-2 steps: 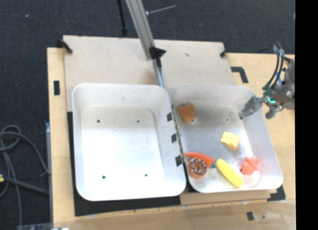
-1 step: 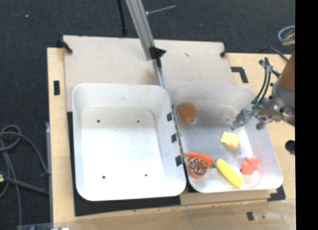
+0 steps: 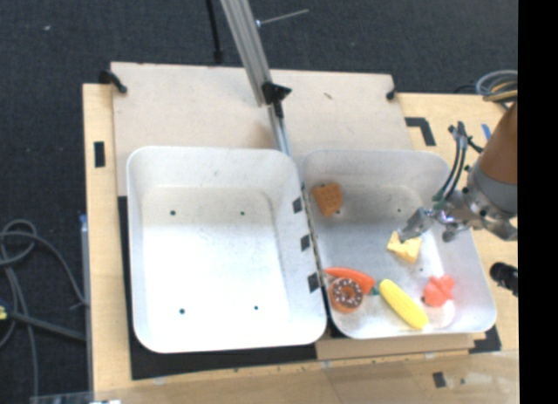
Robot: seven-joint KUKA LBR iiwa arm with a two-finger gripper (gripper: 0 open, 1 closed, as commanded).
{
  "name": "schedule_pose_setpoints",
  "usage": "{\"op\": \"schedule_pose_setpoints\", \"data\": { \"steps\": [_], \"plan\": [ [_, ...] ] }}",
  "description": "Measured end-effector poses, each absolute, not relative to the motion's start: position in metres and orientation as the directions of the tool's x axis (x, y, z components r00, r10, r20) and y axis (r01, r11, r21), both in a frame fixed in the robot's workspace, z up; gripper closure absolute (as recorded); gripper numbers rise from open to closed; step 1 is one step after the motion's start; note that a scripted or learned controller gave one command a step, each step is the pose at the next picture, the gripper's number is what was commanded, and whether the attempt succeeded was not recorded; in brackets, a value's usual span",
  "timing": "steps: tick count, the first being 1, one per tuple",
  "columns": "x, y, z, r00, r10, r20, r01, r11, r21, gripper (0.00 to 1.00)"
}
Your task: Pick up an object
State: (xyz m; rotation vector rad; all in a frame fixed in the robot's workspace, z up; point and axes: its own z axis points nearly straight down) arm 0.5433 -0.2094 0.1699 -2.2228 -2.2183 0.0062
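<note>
In the right bin [image 3: 370,167] lie a brown round piece [image 3: 328,198], a yellow wedge [image 3: 403,247], a yellow banana-like piece [image 3: 403,303], a red-orange piece with a brown ring [image 3: 348,290] and a red and white toy [image 3: 438,292]. My gripper [image 3: 436,222] hangs over the right side of this bin, just above and to the right of the yellow wedge. Its fingers stand apart, open, with nothing between them. The grey arm with its orange band [image 3: 499,160] comes in from the right edge.
The left bin [image 3: 139,219] sits beside the right one, sharing a raised middle rim. A slanted metal pole [image 3: 248,36] rises from behind the bins. Cables lie on the dark floor at left.
</note>
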Motion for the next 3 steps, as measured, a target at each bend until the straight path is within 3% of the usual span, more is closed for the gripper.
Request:
{"op": "schedule_pose_setpoints", "data": {
  "steps": [1,2,3],
  "plan": [
    [0.546,-0.216,0.109,0.003,1.0,-0.002,1.0,-0.003,-0.005,0.0],
    [0.548,-0.216,0.124,0.008,1.0,-0.001,1.0,-0.008,0.005,1.0],
    [0.543,-0.224,0.175,0.003,1.0,-0.003,1.0,-0.003,0.007,1.0]
  ]
}}
